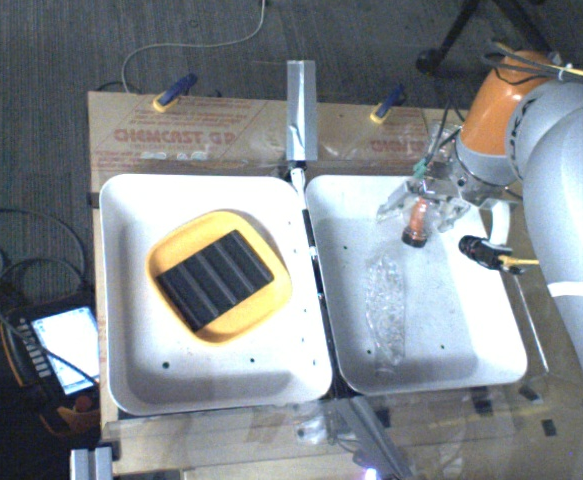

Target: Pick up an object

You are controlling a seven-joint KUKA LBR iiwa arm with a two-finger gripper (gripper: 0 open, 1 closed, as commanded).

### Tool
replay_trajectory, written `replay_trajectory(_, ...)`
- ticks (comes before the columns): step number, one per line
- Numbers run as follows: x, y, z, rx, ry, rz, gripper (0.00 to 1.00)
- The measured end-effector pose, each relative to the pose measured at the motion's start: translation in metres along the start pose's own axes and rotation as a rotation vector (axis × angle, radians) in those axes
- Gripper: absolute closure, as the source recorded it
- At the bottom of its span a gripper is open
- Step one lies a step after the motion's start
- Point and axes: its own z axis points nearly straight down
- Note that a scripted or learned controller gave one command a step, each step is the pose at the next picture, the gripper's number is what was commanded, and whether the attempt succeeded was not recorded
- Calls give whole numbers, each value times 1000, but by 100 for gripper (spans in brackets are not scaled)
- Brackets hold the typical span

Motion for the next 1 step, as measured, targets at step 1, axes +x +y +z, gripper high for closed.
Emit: replay_trajectory(1, 7, -3, 0, -13, -20, -2, 100)
